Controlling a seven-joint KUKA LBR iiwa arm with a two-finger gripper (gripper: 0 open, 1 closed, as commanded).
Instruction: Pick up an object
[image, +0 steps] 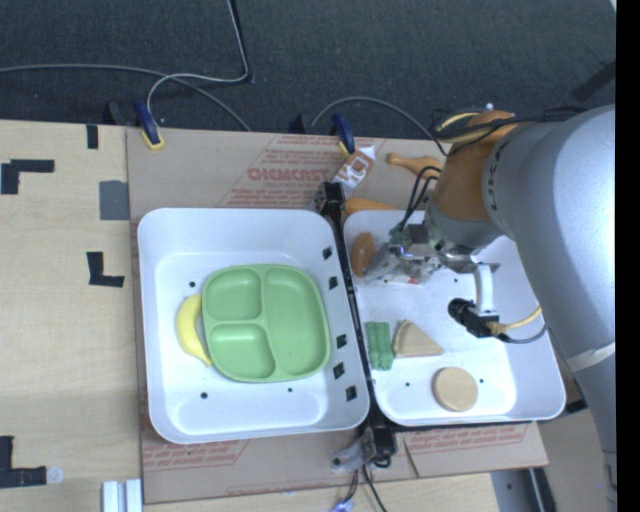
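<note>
Left bin (160, 330): white and shallow, taken as the landmark.
Right bin (520, 400): white, set just right of the left bin, the rims joined along a black strip (346, 290).
Cardboard (230, 165): brown sheet with red print, laid under the left bin and seen behind and in front of it.
Clamps: two blue ones, fixed behind the left bin at the cardboard's far edge (150, 128) (343, 130).
Tag (355, 168): white with red print, seen behind the left bin's far right corner.
Bench (60, 350): pale wood, spread to the left of the left bin.
Tape marks (100, 270): black, stuck on the bench left of the left bin.
Carpet (400, 50): dark, seen well behind the left bin.
Cables (240, 50): thin, trailed over the carpet behind the left bin.
</note>
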